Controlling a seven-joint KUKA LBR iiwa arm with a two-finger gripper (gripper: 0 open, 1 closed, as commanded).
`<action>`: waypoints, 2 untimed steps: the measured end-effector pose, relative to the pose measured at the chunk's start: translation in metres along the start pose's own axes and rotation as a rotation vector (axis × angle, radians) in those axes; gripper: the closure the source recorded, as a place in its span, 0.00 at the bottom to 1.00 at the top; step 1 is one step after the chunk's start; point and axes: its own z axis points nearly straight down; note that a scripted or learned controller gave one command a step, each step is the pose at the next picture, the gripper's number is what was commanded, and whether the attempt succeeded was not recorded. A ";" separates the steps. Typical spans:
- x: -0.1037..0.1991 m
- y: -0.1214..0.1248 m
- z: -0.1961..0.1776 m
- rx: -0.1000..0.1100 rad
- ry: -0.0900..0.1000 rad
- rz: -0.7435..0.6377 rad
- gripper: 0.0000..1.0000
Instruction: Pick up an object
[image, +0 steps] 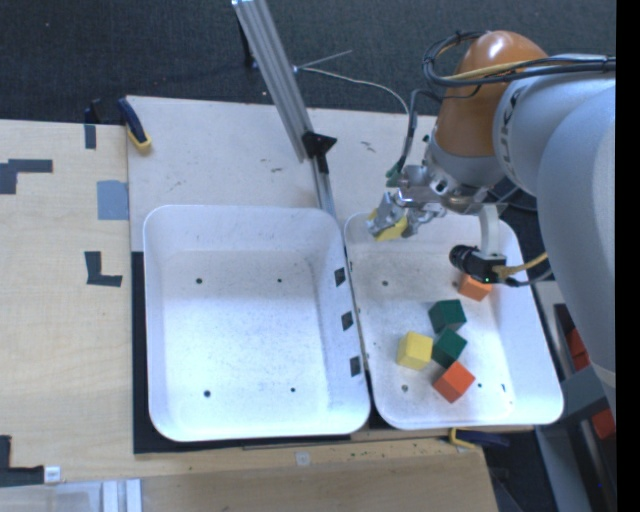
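- Pinching a yellow block (392, 227), your gripper (397, 216) hangs over the right bin's (520, 400) far-left corner
- Green, yellow, orange cubes (454, 381) lie below

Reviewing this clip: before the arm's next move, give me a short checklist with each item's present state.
1. Object between the fingers: ok. A small yellow block sits in the two-finger gripper.
2. Block lifted off the floor of the right white bin: cannot tell from this slanted view.
3. Gripper away from the dividing rim between the bins: not ok; it hangs close to that rim, at the right bin's far left corner.
4. Other items undisturbed: ok. A yellow cube, two green cubes and an orange cube lie clustered apart from the gripper.
5. Grip firmness: cannot tell.
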 end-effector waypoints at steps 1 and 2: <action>-0.039 0.024 0.039 0.026 0.001 0.006 1.00; 0.057 0.008 0.004 0.007 0.003 -0.003 1.00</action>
